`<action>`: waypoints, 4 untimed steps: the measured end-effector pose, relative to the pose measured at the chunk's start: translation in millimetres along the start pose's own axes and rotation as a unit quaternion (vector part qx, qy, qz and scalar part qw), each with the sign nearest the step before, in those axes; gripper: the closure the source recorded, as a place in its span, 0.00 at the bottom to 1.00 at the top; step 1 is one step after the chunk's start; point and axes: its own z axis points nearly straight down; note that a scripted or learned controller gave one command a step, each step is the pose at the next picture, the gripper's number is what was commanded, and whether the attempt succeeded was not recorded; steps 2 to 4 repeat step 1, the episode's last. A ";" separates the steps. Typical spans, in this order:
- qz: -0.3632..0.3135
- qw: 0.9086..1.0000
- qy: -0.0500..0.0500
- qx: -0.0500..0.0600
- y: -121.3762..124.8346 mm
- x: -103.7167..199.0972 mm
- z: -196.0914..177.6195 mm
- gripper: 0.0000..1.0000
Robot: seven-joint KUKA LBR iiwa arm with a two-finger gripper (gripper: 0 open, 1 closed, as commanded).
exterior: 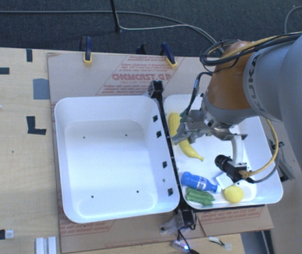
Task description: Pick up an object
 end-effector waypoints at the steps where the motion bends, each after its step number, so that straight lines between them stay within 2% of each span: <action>1: 0.000 1.000 0.000 0.002 41.7 75.2 -26.1 1.00; 4: 0.000 1.000 0.000 0.002 41.7 75.2 -26.1 1.00</action>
